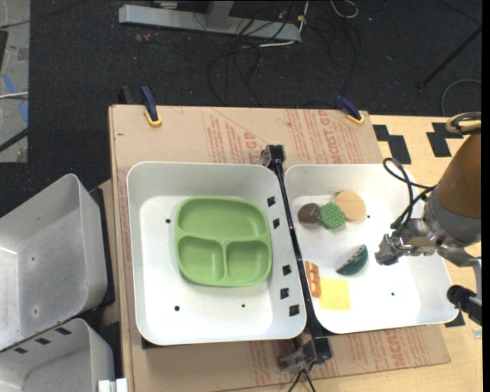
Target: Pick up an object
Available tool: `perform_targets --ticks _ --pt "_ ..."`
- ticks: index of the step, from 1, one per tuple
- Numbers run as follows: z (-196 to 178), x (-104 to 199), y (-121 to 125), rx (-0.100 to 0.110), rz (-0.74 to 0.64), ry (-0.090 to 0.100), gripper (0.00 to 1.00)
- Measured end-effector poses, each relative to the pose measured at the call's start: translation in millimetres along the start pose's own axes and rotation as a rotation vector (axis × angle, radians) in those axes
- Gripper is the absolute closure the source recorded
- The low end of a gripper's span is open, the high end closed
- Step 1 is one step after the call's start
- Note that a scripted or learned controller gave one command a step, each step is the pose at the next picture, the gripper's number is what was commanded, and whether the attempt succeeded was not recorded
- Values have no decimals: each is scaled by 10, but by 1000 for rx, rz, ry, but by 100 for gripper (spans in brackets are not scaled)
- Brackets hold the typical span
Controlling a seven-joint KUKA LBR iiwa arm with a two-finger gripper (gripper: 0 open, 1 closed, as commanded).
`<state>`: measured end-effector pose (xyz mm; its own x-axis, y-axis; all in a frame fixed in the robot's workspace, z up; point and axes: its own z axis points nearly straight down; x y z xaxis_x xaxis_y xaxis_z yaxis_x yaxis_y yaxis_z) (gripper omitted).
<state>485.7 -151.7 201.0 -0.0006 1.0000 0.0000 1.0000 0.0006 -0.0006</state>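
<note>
Gripper (pixel 387 251) hangs low in the right bin (pixel 429 306) beside the dark green wedge (pixel 354 262), likely lining up a grab; grip state unclear.

This is a robotics lab or test cell. A flat brown cardboard sheet (pixel 230 130) printed with red lettering covers the table, held along its far edge by two blue-and-yellow spring clamps (pixel 151 107). Beyond that edge, black cables (pixel 253 46) trail over dark carpet (pixel 69 69) past a grey metal bar (pixel 207 19). Left of the sheet stand spare white plastic tubs (pixel 46 253).
</note>
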Motion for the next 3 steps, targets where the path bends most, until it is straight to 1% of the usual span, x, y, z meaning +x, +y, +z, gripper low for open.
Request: perform_targets --ticks 1,2,3 --pt "0 0 0 0 0 0 0" --pt "440 18 37 5 2 2 0" --pt "874 11 19 5 3 2 0"
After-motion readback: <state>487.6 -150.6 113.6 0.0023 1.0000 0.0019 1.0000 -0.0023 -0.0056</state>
